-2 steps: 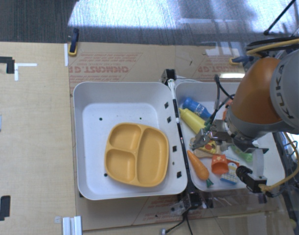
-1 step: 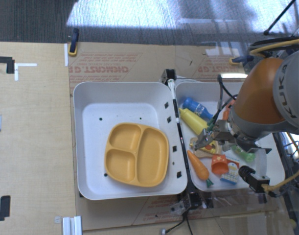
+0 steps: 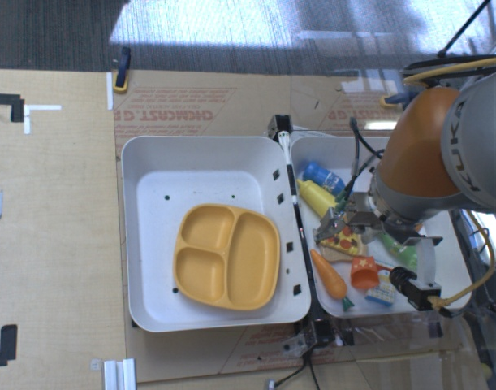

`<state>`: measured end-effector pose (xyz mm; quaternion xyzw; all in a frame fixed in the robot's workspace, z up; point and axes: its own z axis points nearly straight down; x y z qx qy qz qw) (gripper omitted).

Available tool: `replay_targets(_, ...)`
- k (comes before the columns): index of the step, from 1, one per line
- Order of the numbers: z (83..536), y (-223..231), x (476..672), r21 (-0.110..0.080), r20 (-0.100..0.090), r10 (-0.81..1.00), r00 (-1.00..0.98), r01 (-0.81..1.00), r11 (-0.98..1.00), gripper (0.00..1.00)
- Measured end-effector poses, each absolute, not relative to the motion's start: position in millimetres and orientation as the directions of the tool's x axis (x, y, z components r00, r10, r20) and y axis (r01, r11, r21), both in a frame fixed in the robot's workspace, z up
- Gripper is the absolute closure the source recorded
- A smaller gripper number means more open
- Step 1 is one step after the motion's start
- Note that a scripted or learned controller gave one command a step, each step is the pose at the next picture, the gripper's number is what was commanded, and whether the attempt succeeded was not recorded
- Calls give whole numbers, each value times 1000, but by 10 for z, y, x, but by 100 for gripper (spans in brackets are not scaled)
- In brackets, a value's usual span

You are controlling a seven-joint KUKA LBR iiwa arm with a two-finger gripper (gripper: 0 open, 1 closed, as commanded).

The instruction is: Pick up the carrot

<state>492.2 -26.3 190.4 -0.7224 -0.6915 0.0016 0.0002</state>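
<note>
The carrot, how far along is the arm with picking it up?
Done: the arm has reached over the right bin, gripper low among the toys beside the pizza slice. In hand: nothing visibly between its fingers. Left: the carrot lies flat on the bin floor, nearer the front edge, apart from the gripper, so moving over it, grasping and lifting all remain.

Our arm over the right side

We see our arm (image 3: 442,149) reaching in from the right, its grey link high at the edge and its orange band bulging toward the middle. Below the band the grey wrist (image 3: 406,205) tips down and to the left. Our gripper (image 3: 338,222) hangs at the lower left end of the wrist, its dark metal parts pointing downward. A black cable loops along the wrist's near side.
</note>
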Motion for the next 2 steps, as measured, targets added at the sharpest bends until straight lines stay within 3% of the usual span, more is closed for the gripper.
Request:
replay_targets(1, 1909, -439, 4788, -3, 0, 995, -99, 995, 99, 0)
replay_targets(2, 1907, -295, 4898, -2, -2, 994, -114, 994, 114, 0)
